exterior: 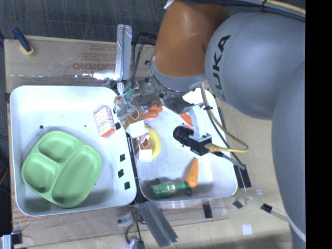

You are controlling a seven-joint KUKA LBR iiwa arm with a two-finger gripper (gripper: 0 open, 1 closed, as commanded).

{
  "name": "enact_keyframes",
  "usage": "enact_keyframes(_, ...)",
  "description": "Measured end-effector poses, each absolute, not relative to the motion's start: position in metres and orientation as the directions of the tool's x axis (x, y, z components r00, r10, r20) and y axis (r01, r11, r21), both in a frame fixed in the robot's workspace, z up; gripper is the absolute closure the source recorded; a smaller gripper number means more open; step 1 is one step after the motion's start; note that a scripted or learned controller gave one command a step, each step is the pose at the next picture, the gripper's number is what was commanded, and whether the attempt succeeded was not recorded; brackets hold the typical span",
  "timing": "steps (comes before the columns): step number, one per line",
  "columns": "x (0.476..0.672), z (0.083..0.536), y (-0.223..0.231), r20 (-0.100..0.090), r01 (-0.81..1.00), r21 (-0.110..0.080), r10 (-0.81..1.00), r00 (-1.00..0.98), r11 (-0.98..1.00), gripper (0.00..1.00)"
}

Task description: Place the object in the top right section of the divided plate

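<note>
A green divided plate (61, 167) with three sections lies in the lower part of the left bin (31, 100). A small white and orange carton (105, 121) rests on that bin's floor, just above and right of the plate. My gripper (129, 105) hangs over the wall between the two bins, right of the carton and close to it. The grey and orange arm (207, 51) covers much of the right bin's upper half. The gripper's tip is cluttered and partly hidden.
The right bin (228, 188) holds a yellow banana (154, 141), a white and brown block (143, 148), a carrot (192, 173), a green bottle (170, 189) and small orange pieces (151, 113). A blue clip (22, 40) lies on the bench at far left.
</note>
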State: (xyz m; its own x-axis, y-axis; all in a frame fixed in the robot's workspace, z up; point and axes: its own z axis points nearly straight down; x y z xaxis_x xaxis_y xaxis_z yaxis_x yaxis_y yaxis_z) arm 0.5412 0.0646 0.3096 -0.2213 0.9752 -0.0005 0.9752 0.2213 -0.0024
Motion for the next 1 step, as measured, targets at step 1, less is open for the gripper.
enact_keyframes(1,0.5422,0.3343,0.0736,-0.001,0.99,-0.002,0.99,-0.14,0.14,1.0)
